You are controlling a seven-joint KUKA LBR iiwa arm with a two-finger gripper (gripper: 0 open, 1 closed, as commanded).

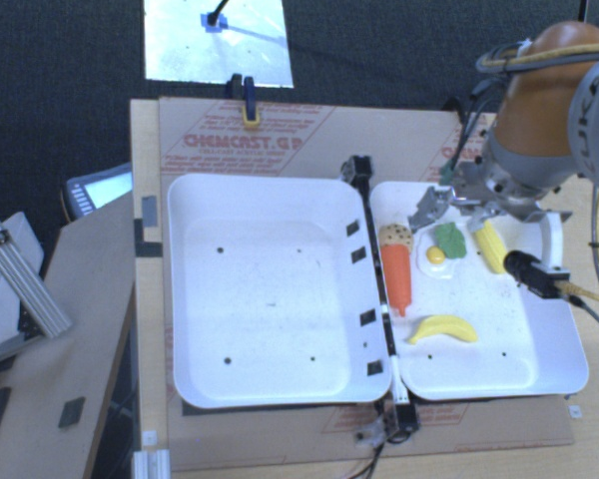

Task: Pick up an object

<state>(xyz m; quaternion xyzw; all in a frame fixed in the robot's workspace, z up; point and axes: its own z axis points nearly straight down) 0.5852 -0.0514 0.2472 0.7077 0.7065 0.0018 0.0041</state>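
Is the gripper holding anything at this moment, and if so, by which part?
Nothing shows between its fingers. The gripper hangs over the right bin, above the green toy and fried egg; no object is lifted.

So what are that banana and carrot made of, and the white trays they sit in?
The banana and carrot look like moulded plastic toys: flat, even colour and smooth surfaces. The right bin and left bin look like thin formed plastic, matte white with rounded corners and a rolled rim. I can't be certain from this view.
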